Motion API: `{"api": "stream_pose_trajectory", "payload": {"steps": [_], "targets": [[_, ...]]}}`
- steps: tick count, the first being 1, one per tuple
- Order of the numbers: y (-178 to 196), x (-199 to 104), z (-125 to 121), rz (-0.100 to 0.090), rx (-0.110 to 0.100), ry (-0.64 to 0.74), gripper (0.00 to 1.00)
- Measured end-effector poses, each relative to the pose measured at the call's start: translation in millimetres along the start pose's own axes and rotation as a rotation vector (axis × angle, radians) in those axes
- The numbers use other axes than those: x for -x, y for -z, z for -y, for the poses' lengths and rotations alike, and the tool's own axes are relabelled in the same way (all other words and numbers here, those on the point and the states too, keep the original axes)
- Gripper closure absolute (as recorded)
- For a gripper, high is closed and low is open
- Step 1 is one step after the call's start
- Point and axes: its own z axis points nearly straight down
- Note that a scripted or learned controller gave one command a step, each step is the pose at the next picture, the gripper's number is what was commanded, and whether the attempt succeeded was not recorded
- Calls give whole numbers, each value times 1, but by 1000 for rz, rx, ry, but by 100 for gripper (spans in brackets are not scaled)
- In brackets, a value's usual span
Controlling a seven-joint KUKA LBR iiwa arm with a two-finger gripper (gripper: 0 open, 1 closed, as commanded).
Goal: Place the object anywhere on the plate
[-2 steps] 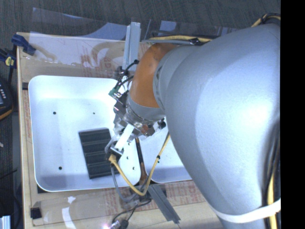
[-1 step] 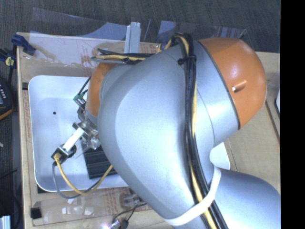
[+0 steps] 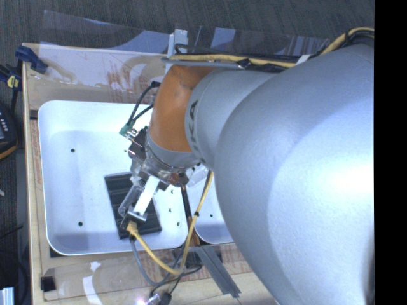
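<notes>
A flat black rectangular plate (image 3: 118, 189) with a ribbed surface lies in the front right part of the left white bin (image 3: 70, 170). My gripper (image 3: 151, 173) hangs over the plate's right side, at the end of the orange-banded wrist (image 3: 175, 116). The wrist and its fittings hide much of the plate's right half. I cannot make out any object in the gripper or on the plate's bare part.
The grey arm (image 3: 292, 170) covers the right of the view and nearly all of the right bin, whose front left corner (image 3: 213, 234) peeks out below. The left bin's left and back floor is bare white. A yellow cable (image 3: 159, 259) loops over the bench's front edge.
</notes>
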Motion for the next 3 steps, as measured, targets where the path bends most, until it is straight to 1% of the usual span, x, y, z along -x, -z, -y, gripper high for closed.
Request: {"api": "stream_pose_trajectory", "payload": {"steps": [1, 2, 3], "targets": [[42, 76, -37, -1, 0, -159, 100], [34, -19, -32, 3, -1, -412, 100], [-25, -51, -149, 3, -2, -459, 100]]}}
